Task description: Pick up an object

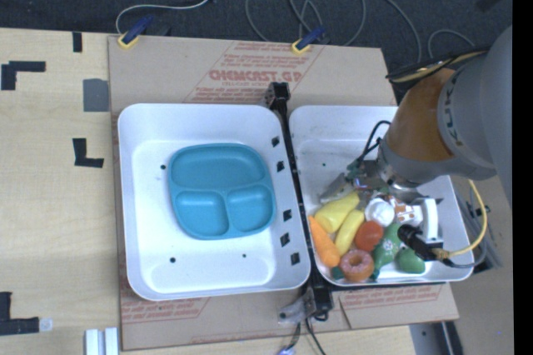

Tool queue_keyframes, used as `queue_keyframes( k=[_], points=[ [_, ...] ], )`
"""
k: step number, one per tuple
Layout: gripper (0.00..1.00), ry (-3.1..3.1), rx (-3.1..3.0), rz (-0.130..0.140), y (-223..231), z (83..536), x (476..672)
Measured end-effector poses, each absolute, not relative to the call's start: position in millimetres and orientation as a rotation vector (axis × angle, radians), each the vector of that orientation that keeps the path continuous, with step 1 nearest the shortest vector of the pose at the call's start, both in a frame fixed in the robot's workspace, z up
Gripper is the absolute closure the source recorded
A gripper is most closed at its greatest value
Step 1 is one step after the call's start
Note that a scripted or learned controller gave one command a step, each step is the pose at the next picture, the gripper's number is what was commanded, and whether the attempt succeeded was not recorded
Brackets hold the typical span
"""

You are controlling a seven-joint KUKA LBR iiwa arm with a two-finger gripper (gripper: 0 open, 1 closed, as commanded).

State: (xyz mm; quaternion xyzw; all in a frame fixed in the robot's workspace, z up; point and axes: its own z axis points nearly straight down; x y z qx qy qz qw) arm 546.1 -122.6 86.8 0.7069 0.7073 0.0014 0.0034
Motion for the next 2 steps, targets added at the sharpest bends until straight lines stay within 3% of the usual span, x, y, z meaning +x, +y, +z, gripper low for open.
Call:
queue_keyframes(
  k=[1,2],
  points=[
    [0.0,2.219,2.221,-0.002,-185,137,568.9],
    [0.0,2.221,2.22,0.002,-134,86,529.5]
  ],
)
